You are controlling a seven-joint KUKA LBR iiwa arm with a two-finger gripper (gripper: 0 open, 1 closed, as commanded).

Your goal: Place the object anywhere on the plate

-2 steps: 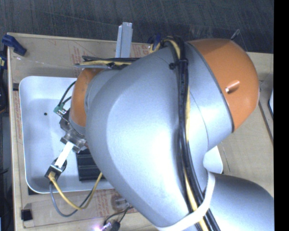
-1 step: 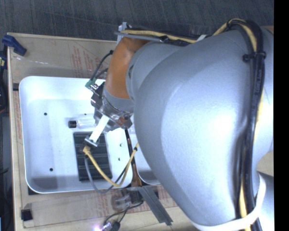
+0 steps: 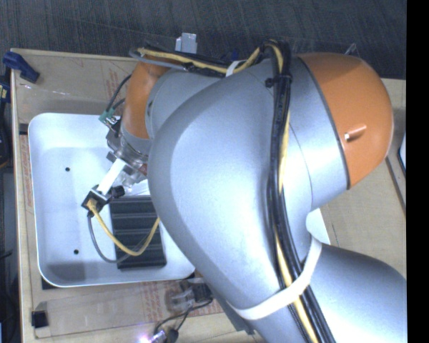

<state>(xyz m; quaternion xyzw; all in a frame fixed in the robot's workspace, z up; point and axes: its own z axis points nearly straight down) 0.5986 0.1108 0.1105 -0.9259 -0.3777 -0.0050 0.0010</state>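
The big grey arm (image 3: 272,191) covers most of what I can see. It comes in from the right and bends over the left white bin (image 3: 50,191). Its orange band (image 3: 350,120) is high up on the right, and yellow and black cables (image 3: 279,156) run along its body.

The gripper (image 3: 118,174) hangs low inside the left bin, near the bin's middle. I cannot tell if it is grasping anything, because the parts are small and the arm hides much of it. A black ribbed block (image 3: 137,234) sits below the wrist, near the bin's front edge, with a yellow cable (image 3: 129,250) looping across it.

I cannot tell where the object or the plate is. The arm hides the right side of the surface.

The surface (image 3: 79,73) is light wood. A blue clamp (image 3: 18,63) sits at its far left corner. Past the far edge the floor (image 3: 200,6) is dark carpet.
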